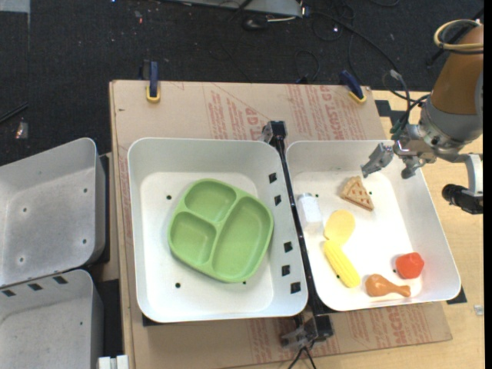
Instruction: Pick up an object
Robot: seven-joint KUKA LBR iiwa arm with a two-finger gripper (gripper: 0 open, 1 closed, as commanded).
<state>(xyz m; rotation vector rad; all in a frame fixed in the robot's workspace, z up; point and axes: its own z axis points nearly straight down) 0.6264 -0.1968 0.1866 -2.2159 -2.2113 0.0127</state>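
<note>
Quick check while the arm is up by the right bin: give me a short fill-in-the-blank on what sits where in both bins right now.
1. The green divided plate lies in the ____ bin.
2. The gripper hangs over the far edge of the ____ bin.
3. The item nearest the gripper is the tan ____-shaped wedge.
4. The orange drumstick lies just left of the ____ tomato-like toy.

Missing words: left; right; triangle; red
</note>
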